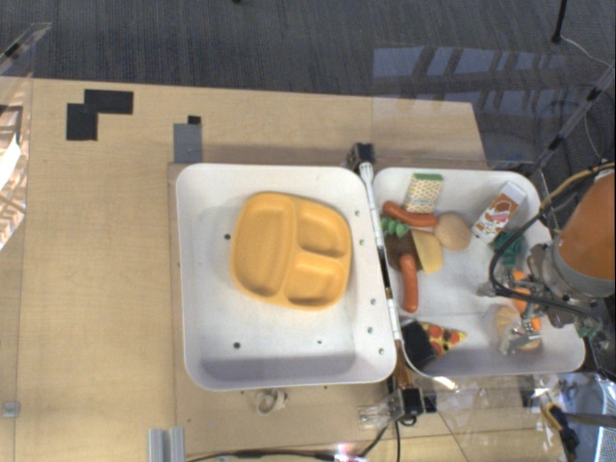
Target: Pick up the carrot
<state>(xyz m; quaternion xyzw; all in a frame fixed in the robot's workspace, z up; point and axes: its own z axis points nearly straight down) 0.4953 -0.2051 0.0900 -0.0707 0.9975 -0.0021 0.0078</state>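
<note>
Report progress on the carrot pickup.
Done: nothing visible yet. In hand: the gripper hangs over the right side of the right bin; I see no carrot at it. Left: the whole pick. The carrot, seemingly the orange stick by that bin's left wall, lies on the bin floor, well apart from the gripper. A similar red stick lies further back.

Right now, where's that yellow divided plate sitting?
In the camera view, the yellow divided plate lies in the middle of the left white bin, across the divider from the toy food.
</note>
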